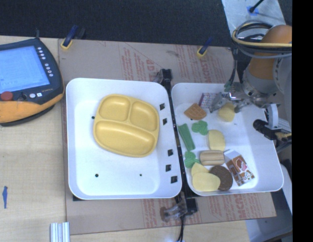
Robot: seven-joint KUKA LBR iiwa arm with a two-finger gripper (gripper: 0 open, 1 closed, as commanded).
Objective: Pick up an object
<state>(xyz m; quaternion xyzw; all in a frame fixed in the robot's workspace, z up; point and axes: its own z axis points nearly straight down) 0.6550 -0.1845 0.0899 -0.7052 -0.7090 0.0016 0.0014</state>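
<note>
yellow tray (127, 124), white bins (81, 135), green strip (186, 136)

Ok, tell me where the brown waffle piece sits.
The brown waffle piece lies in the right bin, near its upper left corner, just above the green pieces.

A divided tray (127, 125) lies in the left bin (81, 135) (toy foods (212, 158) fill the right one).

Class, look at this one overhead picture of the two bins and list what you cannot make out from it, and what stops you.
1. Pincer: open or shut cannot be told; the wrist body above covers its tips.
2. Yellow round piece: held or merely lying beneath the pincer is unclear.
3. Dark cookie: partly hidden under the pale yellow piece.
4. Small packet: print too small to read.
5. Pendant screen: text blurred.
</note>
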